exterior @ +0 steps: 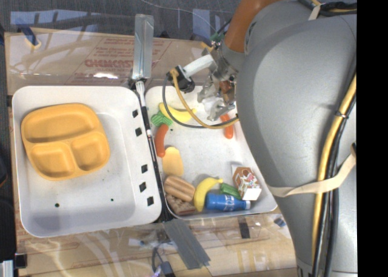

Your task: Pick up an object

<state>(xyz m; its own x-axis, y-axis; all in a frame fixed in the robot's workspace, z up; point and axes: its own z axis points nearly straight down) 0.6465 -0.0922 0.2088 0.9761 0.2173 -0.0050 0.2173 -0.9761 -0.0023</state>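
A: Where's the gripper [217, 101]?
B: Low over the right bin's [254, 166] far end, just beside a yellow banana [177, 112]; I cannot tell how it's set.
A: The left bin [121, 166]?
B: A yellow divided tray [63, 140]

Right bin [257, 166], shallow, white, holds toy food. Pale banana [177, 112] at far end, carrot [160, 137] by left wall. Near end: hot dog [178, 188], yellow banana [205, 190], blue bottle [225, 202] on its side, small snack box [246, 183], clustered close.
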